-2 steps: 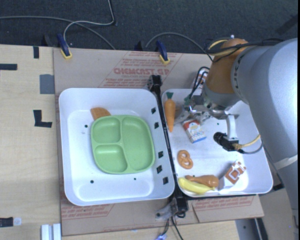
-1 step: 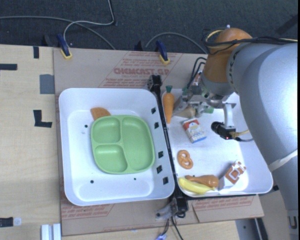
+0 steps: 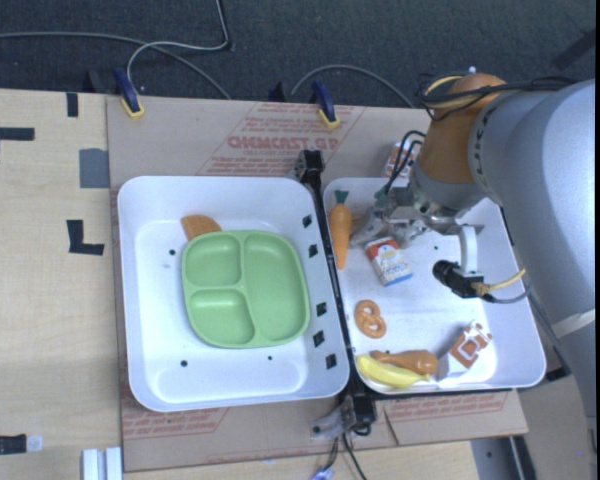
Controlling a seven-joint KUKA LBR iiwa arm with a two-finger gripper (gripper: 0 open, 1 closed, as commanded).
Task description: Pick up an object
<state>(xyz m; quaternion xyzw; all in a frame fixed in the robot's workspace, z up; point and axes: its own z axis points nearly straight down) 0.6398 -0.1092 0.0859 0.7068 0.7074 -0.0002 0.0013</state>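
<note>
Right bin (image 3: 510, 363), claw (image 3: 388, 230) near carton (image 3: 389, 264)

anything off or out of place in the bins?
One oddity: an orange piece in the left bin sits half tucked under the green divided plate. The carrot leans against the right bin's left wall. No spills.

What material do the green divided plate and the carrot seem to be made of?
The green divided plate looks like moulded plastic with a matte finish: even colour, soft rounded compartment edges. The carrot is probably a plastic toy: uniform orange, smooth surface, though that is uncertain at this size.
</note>
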